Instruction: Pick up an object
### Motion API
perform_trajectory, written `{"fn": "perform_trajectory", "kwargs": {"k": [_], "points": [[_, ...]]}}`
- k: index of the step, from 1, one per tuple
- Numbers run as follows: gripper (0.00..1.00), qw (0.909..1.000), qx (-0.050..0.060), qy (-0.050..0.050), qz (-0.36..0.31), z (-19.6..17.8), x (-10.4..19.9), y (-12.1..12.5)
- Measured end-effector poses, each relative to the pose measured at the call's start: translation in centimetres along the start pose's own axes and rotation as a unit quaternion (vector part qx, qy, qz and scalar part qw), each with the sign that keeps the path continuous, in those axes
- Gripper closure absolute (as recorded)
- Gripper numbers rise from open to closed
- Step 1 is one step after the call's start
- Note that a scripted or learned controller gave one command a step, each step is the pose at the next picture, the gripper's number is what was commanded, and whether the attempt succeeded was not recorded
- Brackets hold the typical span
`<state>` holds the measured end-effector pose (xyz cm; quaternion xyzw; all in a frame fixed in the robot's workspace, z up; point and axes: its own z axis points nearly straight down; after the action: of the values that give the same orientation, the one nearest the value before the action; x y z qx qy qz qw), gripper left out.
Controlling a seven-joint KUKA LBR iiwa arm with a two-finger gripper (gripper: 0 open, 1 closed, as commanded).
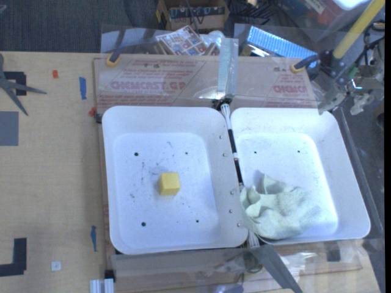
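A small yellow block (169, 184) lies near the middle of the left bin (122, 133). A crumpled pale green cloth (278, 209) is bunched in the near left part of the right bin (317, 133), against the divider between the bins. My gripper (347, 92) hangs at the upper right, above and just outside the right bin's far right corner. It is well away from both the block and the cloth, and I see nothing held in it.
A clear plastic sheet with red lettering (183, 81) lies behind the bins. Boxes and cables (189, 8) clutter the area beyond it. The wooden bench top (49, 163) stretches to the left with tape marks.
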<state>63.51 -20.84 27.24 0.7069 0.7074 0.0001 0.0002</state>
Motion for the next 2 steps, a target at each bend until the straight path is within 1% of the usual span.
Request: {"fn": "perform_trajectory", "kwargs": {"k": [1, 2], "points": [[0.00, 1.0000, 0.000, 0.001, -0.007, 17.3, -0.3, -6.0], [0.00, 0.9915, -0.003, 0.000, 0.130, 18.5, 4.5, -0.1]]}}
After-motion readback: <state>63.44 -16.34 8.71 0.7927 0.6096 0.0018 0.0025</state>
